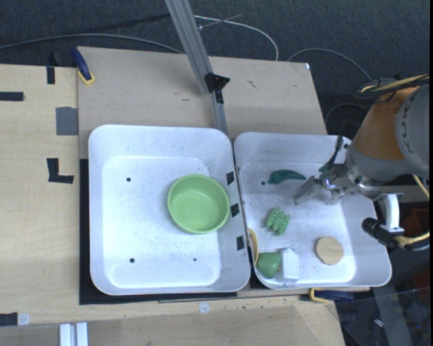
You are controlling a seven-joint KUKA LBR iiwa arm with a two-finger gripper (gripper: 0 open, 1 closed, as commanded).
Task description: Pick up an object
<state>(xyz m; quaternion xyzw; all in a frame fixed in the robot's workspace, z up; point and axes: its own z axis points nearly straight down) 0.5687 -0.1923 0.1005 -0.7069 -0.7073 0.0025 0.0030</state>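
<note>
Pale wooden bench (29,215) on dark carpet (332,13), cables (238,24) trailing

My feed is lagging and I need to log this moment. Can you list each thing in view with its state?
Green bowl: upright, open side up, in the left bin.
Dark green piece: lying flat, right bin, just left of the gripper.
Ridged green piece: lying loose, mid bin.
Tan disc: lying flat.
Green ball: against the near wall, touching a white block.
Gripper: low over the right bin, nothing seen between its fingers.
</note>
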